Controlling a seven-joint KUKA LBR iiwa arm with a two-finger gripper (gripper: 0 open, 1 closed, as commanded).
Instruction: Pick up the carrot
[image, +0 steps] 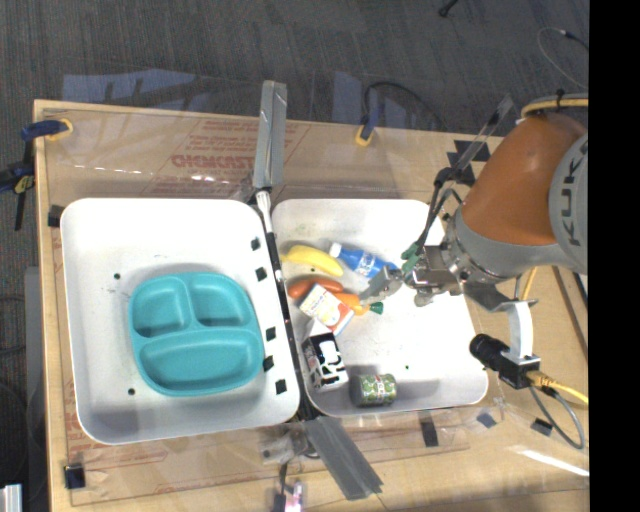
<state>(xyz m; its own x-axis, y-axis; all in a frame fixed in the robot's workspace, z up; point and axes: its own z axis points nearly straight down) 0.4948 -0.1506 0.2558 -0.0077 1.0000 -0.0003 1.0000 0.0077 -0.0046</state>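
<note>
Tool poised at the carrot's tip, grasp not yet made.

Nearest the camera, along the right bin's (440, 390) front wall, a small green-labelled can (374, 388) lies on its side beside a black-and-white carton (324, 360), both well clear of the work. Further in, the carrot (345, 298) lies partly under a white-and-orange packet (322, 303), its green end pointing toward the tool (385, 285), which reaches in low from the right, probably to approach the exposed end. Whether its fingers stand apart or together I cannot tell; nothing is visibly between them. Behind sit a banana (312, 262) and a blue-capped bottle (360, 263). In the left bin (90, 240) rests a teal divided tray (195, 335), on the tabletop (150, 140).
</note>
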